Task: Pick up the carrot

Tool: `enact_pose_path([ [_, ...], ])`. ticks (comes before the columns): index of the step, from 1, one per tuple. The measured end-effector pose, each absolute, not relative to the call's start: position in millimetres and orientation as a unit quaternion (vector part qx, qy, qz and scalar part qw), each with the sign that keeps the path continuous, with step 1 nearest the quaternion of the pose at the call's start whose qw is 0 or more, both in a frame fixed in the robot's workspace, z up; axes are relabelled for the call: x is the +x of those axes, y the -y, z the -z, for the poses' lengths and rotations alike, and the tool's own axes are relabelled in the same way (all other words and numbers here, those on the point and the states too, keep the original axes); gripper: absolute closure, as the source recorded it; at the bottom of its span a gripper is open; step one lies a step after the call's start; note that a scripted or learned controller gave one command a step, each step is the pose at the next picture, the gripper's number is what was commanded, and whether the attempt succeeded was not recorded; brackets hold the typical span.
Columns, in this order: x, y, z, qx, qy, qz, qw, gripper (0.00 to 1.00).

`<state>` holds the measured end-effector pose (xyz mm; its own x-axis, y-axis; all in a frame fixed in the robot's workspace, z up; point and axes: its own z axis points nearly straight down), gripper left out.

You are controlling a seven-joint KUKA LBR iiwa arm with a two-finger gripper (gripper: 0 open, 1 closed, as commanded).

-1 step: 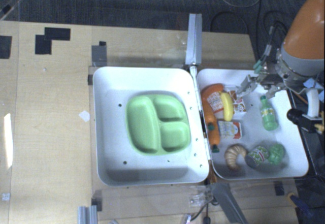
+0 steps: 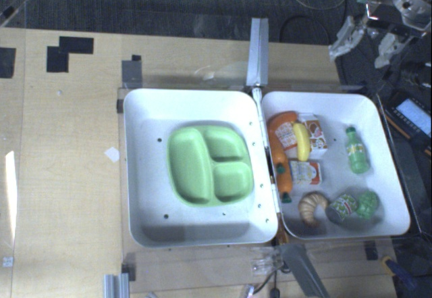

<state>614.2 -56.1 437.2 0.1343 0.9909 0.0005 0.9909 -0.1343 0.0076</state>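
The carrot lies along the right bin's left wall, so the gripper, open and empty above the bench, should descend straddling its width.

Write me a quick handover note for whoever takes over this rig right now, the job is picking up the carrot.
Gripper: raised beyond the right bin's far right corner, fingers apart, holding nothing.
Carrot: lying along the right bin's left wall, beside the banana and two small cartons.
Green divided plate: in the left bin.
Done: nothing yet; the carrot is untouched.
Left: bring the gripper over the carrot, descend, grasp, lift.
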Motion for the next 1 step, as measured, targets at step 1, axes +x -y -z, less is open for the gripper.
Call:
enact_pose_path([
  [1,669.3,59.6,-435.7,0.759,-0.651,-0.0014,0.002,0.00],
])
